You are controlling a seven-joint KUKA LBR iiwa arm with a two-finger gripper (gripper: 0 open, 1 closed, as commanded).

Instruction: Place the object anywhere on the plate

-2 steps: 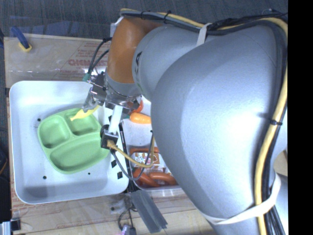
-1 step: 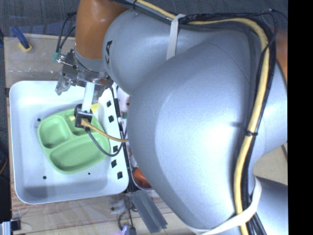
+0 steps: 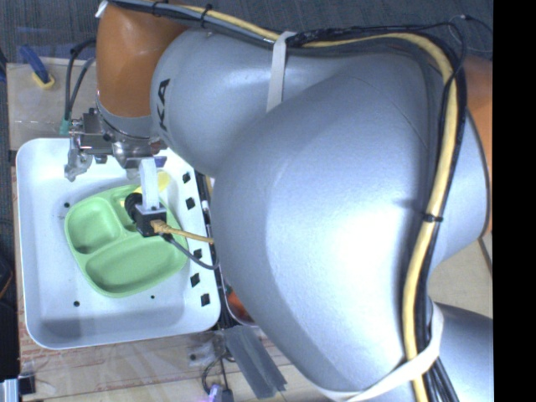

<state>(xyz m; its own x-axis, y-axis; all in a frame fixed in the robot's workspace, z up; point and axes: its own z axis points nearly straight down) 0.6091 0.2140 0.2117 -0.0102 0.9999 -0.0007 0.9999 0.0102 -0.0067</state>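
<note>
Gripper (image 3: 100, 153) near green plate (image 3: 117, 266) in white bin (image 3: 50, 308), its state indiscernible, grey arm (image 3: 335, 208) across much else.

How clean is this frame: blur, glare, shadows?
Camera view: the arm, close to the lens, looks soft and carries a broad pale sheen; the green plate and white bin are sharper and evenly lit; a faint grey shadow lies along the bin's near floor.
</note>
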